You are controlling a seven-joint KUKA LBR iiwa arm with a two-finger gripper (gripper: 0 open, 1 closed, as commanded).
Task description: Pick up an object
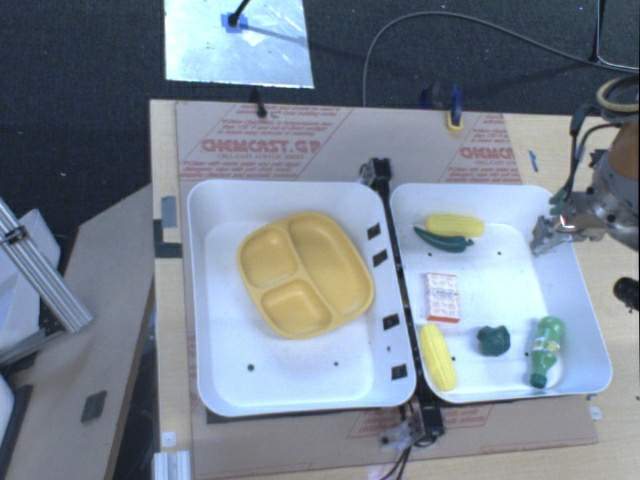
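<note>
Grey metal at the right edge is all I get of the gripper (552,230): it sits over the right rim of the right bin (590,328), near that bin's upper right corner, and I can't tell how it is set, since the end is small and tangled with a bright glint. Most of the arm (615,193) is cut off by the frame; I see only a grey stub and a sliver of orange above it. Nothing I can make out sits at the tool's tip.

Working outward inside the right bin, the nearest items are a yellow corn cob (455,225) lying crosswise near the top wall, with a dark green pepper-like piece (443,239) touching its lower side. Below, near the divider, lies a small white and red packet (442,297); its print is too fine for me to read. At the bottom right a green bottle (546,349) lies on its side close to the right wall, and a dark green lump (492,340) sits just beside it; I can't name that shape. A second yellow piece (437,356) lies along the divider at the bottom.

The left bin (225,368) holds a yellow compartment tray (304,273), tilted diagonally.
</note>
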